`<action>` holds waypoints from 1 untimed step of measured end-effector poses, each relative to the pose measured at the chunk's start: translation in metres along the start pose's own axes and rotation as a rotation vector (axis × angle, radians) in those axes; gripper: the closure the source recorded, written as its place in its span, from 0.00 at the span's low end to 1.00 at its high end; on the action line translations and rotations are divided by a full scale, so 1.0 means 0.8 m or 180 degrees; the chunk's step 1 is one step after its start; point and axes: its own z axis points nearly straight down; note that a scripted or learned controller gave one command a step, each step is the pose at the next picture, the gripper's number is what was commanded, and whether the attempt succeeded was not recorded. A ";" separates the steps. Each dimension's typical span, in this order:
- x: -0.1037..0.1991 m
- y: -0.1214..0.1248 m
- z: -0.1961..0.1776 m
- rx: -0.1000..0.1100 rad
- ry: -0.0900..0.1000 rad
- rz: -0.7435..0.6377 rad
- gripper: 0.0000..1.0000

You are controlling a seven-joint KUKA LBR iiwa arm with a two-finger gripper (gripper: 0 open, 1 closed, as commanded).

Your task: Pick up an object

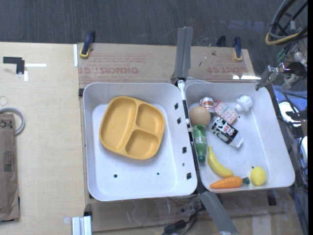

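Lying in the right bin (274, 146), banana (218, 164) beside carrot (226, 182).

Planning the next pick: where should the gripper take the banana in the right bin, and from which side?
Probably grip the banana across its thick middle, coming straight down. It lies flat on the bin floor, curved, running from near the green bottle down toward the carrot. Its midsection has bare floor on both sides; its ends sit close to those neighbours, so set the fingers across the narrow width there.

Black looped cables (288, 13), metal fittings (286, 65)
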 end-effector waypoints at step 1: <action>0.048 0.021 0.180 -0.0009 -0.0006 -0.0592 0.00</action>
